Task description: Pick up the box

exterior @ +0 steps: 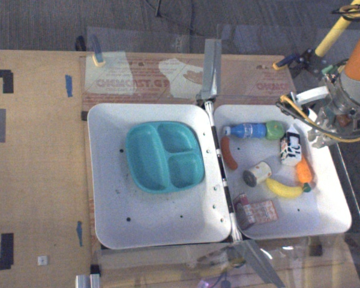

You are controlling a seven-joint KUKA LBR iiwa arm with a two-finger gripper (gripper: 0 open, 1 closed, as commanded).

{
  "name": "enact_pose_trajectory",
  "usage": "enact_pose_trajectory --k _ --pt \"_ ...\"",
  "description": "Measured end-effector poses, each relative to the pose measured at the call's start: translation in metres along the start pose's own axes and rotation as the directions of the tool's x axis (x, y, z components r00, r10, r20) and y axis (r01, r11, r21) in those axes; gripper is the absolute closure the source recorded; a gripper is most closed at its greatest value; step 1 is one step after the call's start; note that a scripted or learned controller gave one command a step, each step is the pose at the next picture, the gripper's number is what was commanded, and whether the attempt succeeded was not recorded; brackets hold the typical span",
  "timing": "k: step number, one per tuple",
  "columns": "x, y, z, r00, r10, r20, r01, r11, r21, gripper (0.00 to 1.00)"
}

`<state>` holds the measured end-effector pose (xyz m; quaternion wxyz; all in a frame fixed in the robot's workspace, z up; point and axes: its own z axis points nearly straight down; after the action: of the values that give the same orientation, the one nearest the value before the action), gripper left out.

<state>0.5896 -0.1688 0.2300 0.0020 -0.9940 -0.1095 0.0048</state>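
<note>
**Now the box waits in the right bin**

Over on the left, a bin (108,221) holds a teal plate (165,156) with three parts. Beside it, the right bin (333,212) is full of small things. A water bottle (247,130) with a blue label lies near the far wall, and a green lump (275,129) sits at its end. A red sausage (228,152) lies close to the wall between the bins. A little black and white carton (291,148) stands near an orange carrot (303,171). A yellow banana (284,188) curves just below a small grey and cream can (257,173).

The box (259,212), flat and pinkish, lies near the front of the right bin, close to the middle wall. Nothing is touching it.

The arm's gripper (324,122) hangs over the far right side of that bin, with yellow wires looped around it. It is well apart from the box. I cannot tell how its end is set.
</note>
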Motion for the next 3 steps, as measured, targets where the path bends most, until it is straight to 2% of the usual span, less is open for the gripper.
enact_pose_trajectory --k 1,2,3 --pt "0.001 -0.002 -0.01 1.0 -0.005 0.002 0.005 1.0 0.001 1.0" --pt "0.022 0.061 -0.017 0.964 -0.266 -0.007 0.266 0.964 -0.008 1.0" --pt "0.023 0.059 -0.028 0.963 -0.269 -0.006 0.269 0.963 -0.01 1.0"
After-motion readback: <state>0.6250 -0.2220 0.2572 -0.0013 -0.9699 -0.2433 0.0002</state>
